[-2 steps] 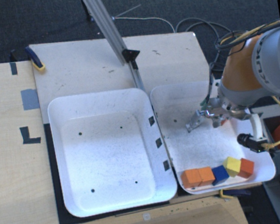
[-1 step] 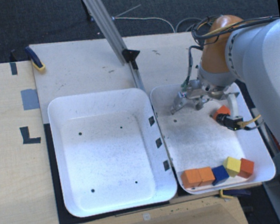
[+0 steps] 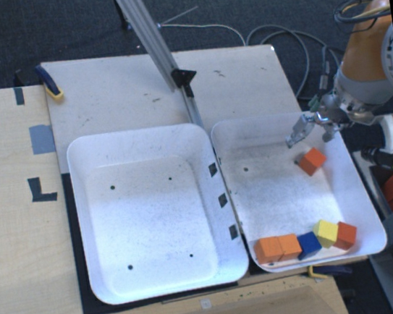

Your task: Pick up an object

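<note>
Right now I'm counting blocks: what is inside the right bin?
The right bin holds five blocks: one lone orange block, and along the front wall two orange blocks, a blue block, a yellow block and another orange block.

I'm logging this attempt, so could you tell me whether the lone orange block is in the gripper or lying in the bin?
Lying in the right bin: the orange block sits below the gripper.

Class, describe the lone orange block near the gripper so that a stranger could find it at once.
Start at the right bin of the two white ones. Just below the gripper lies an orange block, tilted and alone; the other blocks crowd together along the bin's near edge.
</note>
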Motion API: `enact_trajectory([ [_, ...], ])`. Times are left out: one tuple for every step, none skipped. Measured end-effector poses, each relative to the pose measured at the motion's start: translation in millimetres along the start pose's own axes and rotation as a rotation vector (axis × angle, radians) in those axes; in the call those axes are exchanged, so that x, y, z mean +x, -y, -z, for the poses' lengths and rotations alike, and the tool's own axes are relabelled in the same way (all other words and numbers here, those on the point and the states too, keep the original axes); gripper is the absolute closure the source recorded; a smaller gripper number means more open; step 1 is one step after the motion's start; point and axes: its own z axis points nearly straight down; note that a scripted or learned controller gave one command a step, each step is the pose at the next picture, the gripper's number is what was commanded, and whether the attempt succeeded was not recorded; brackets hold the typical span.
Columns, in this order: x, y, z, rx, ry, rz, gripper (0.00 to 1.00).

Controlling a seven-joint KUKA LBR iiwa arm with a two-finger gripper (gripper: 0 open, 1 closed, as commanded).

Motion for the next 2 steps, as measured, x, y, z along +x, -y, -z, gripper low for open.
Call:
enact_trajectory([
  [-4.6,40.9,-60.7,-0.011,0.001,0.009,0.0],
  [1.4,2.8,-67.3,-0.026,0.008,0.007,0.0],
])
